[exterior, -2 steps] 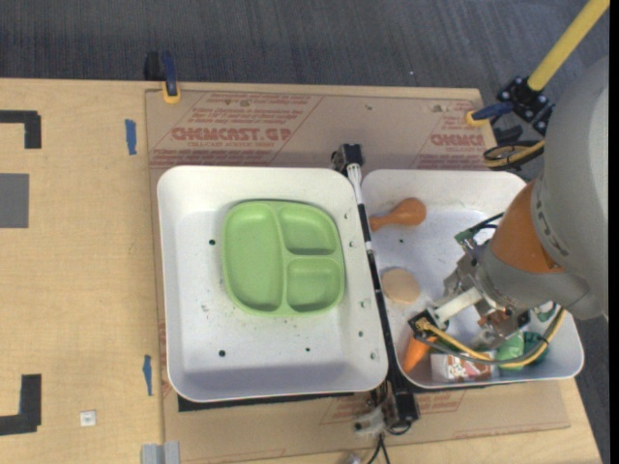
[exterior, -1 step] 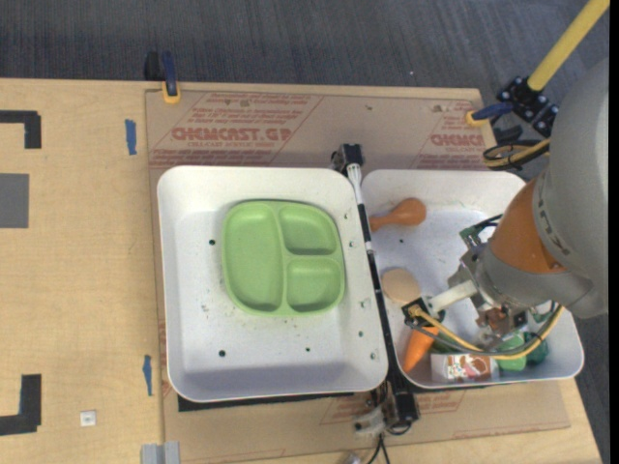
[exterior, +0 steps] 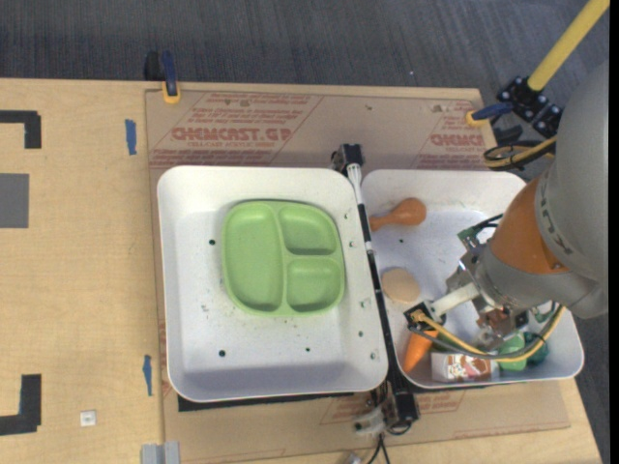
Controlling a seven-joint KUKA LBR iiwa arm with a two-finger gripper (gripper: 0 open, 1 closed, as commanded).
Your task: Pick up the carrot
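Oddly, carrot point(exterior: 416, 351) lies steeply upright (tip pointing down-left).

I see my arm point(exterior: 580, 211) as a fat grey cylinder with an orange band point(exterior: 527, 235); yellow and green cables point(exterior: 503, 351) trail below the wrist.

— What sort of place is this?

— A robotics lab or test cell, not a home. The two white bins point(exterior: 184, 288) sit on a sheet of printed cardboard point(exterior: 232, 133) laid over a plywood bench point(exterior: 68, 259).

— What else points to it?

— Left of the bins, black tape corners and blue tape marks are stuck on the wood. Behind the bins, clamps point(exterior: 170, 75) pin the cardboard's edge, and beyond that lies dark grey carpet point(exterior: 290, 17). Right of the bins stands the grey and orange arm point(exterior: 561, 230), with loose cables around it.
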